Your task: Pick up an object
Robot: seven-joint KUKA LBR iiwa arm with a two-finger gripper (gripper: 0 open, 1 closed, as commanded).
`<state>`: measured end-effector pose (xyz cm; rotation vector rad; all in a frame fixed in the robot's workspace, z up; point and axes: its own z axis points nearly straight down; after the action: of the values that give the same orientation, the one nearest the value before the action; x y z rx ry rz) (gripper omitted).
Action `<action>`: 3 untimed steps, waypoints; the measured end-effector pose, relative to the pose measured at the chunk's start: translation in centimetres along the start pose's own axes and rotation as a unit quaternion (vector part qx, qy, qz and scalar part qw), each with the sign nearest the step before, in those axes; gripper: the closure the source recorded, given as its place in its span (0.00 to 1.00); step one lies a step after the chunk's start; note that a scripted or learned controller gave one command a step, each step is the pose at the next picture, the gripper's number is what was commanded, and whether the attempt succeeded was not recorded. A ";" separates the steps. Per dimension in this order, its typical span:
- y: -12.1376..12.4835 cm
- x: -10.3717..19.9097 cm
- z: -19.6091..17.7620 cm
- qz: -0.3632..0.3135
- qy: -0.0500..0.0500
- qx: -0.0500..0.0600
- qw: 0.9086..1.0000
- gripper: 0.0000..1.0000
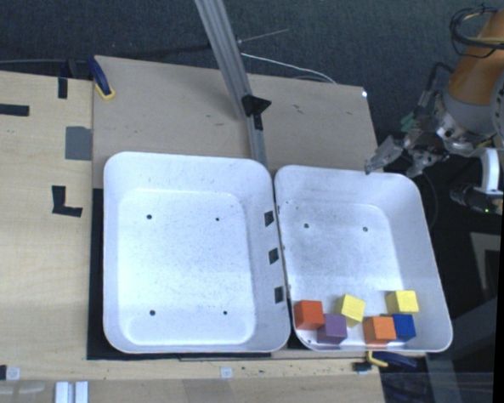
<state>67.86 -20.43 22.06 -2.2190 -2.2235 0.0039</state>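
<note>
Small matte cubes (352, 317), seemingly foam, cluster at the smooth right bin's (421, 215) near edge. The gripper (397, 154) hovers past its far right corner, jaws spread, gripping nothing.

arm (486, 62) cropped at right edge, claw (399, 159) blurred

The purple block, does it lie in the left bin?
No, the purple block lies in the right bin, near its front edge among the other coloured blocks.
</note>
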 end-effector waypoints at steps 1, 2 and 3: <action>0.2 3.5 5.4 -0.001 0.001 0.002 1.000 0.00; -5.4 4.8 2.7 0.001 0.000 0.000 1.000 0.00; -0.1 8.6 13.4 -0.001 0.001 0.003 1.000 0.00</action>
<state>67.69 -11.88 8.64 -2.2129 -2.2211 0.0081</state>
